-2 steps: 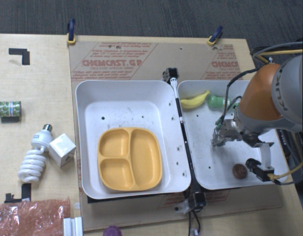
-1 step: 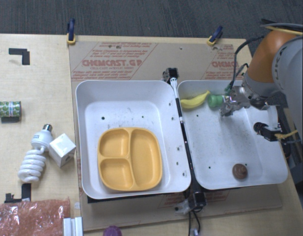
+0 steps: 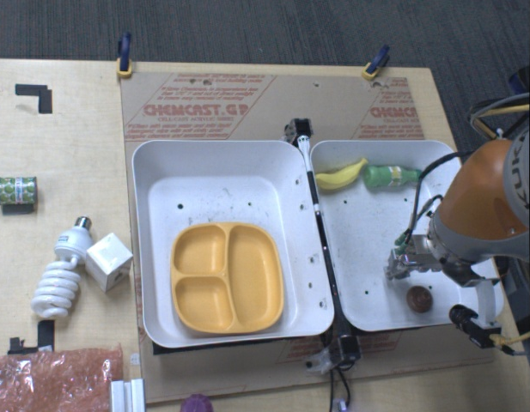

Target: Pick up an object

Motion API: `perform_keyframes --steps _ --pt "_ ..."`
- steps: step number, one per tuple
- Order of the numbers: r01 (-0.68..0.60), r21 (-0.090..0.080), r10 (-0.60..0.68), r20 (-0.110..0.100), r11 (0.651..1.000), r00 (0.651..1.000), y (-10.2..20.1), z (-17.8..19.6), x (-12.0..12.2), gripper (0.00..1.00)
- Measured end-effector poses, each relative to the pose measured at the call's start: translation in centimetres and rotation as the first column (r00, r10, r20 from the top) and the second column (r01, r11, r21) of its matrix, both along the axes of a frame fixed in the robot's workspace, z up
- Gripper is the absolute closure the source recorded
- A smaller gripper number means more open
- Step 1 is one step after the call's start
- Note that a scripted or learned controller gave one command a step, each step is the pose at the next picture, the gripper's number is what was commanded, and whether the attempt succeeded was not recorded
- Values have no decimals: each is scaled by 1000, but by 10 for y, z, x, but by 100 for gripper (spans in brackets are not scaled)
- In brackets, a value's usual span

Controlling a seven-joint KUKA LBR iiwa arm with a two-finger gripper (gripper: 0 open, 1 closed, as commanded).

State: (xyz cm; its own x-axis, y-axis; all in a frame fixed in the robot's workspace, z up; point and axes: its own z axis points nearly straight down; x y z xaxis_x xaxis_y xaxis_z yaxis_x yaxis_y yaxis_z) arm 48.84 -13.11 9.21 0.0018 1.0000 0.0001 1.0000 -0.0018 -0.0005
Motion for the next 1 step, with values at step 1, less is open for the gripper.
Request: perform_keyframes --steps 1 --pt "-1 -2 1 2 1000 1000 -70 40 67 0"
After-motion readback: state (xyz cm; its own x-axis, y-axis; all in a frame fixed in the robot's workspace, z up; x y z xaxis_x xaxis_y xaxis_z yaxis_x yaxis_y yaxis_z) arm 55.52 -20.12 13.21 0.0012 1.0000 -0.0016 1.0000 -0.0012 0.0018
